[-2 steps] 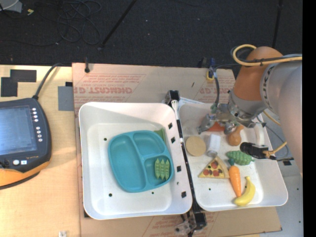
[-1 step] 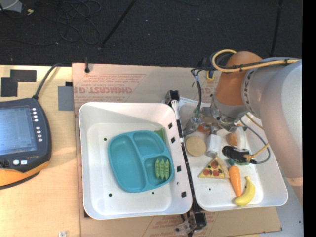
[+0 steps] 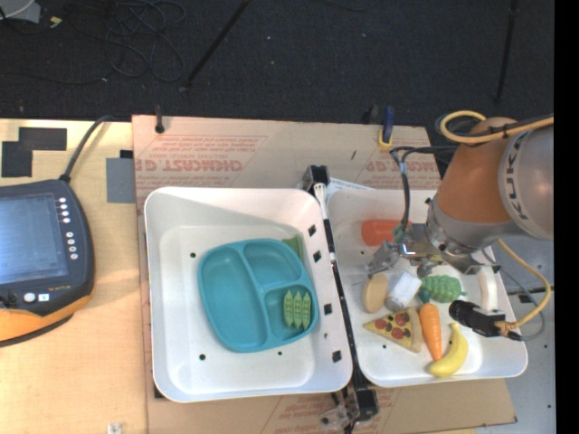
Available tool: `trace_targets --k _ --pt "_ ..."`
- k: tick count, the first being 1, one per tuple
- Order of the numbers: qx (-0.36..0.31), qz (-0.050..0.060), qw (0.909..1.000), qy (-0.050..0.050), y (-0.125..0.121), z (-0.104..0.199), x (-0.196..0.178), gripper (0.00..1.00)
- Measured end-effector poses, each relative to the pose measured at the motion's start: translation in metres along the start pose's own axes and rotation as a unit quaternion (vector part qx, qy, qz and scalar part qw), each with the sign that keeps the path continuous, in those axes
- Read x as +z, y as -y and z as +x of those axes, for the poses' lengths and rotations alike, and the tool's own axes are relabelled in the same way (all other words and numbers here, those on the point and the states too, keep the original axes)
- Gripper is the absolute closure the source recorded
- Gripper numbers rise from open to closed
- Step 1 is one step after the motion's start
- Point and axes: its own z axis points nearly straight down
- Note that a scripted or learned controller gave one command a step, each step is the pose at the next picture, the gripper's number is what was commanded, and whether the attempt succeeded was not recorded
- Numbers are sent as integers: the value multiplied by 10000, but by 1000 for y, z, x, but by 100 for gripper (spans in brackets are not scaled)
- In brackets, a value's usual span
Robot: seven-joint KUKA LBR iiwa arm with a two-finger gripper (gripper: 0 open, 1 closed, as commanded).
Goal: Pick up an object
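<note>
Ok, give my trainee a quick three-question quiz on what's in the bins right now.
1. True or false: the pea pod lies in the teal divided plate.
2. Which bin holds the carrot, banana and pizza slice: A left, B right?
3. Fill in: the gripper hangs over the ____ bin.

Key: 1 true; 2 B; 3 right.
</note>
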Motion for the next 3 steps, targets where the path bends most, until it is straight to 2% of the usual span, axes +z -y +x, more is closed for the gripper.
trace_targets --k 1,2,3 --pt "-1 -139 9999 51 13 10 30 0" --pt "-13 -285 9995 102 44 21 36 0" --pt "-40 -290 9995 74 63 16 37 0"
